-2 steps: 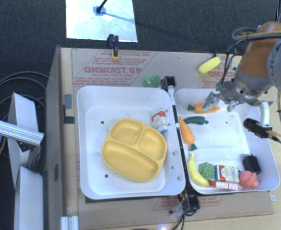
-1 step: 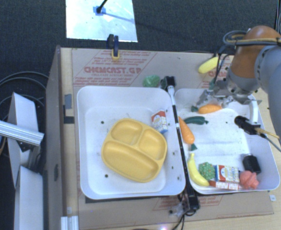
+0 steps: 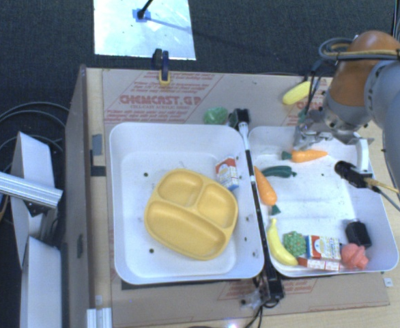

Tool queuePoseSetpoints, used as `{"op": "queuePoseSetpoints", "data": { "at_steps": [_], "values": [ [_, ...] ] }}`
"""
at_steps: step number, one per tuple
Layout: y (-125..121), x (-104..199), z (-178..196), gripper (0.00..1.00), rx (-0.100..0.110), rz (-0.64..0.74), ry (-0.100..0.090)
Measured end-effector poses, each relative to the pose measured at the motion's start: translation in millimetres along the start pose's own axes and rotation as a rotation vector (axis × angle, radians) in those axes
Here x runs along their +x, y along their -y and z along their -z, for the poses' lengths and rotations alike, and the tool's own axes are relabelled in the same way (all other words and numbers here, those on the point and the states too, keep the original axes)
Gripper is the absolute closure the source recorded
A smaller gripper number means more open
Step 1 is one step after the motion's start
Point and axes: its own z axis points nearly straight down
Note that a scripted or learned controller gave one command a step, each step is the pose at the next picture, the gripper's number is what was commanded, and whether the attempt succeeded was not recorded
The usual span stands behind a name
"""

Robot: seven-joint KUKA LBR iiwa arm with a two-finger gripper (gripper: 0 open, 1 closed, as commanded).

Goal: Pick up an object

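A: How's the light?

B: Bright and even, from overhead. Both white bins [image 3: 128, 183] are nearly washed out, and shadows under the yellow tray [image 3: 190, 212] are soft and thin.

A: Any glare?

B: Yes, the shiny metal sheet [image 3: 144, 18] beyond the bins, far from the tray, glows pale blue-white. The dark floor [image 3: 29, 39] around it stays dim and grainy.

A: Sharpness?

B: Moderate. Small items right of the tray look soft, and the arm [image 3: 381, 74] is slightly blurred.

A shiny metal sheet [image 3: 144, 18] lies on the dark carpet, and a yellow-and-black clamp [image 3: 162, 65] grips the cardboard board's [image 3: 186, 94] far edge.
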Motion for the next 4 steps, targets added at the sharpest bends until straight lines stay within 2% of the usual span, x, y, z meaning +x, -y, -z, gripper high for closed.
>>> {"op": "queuePoseSetpoints", "data": {
  "at_steps": [1, 2, 3, 4],
  "values": [
    [1, 0, -2, 0.00, 0.004, 0.000, 0.000],
    [0, 0, 10, 1.00, 0.000, 0.001, 0.001],
    [0, -1, 9, 0.00, 0.001, 0.002, 0.001],
    [-1, 2, -24, 0.00, 0.002, -0.004, 0.011]
  ]
}}
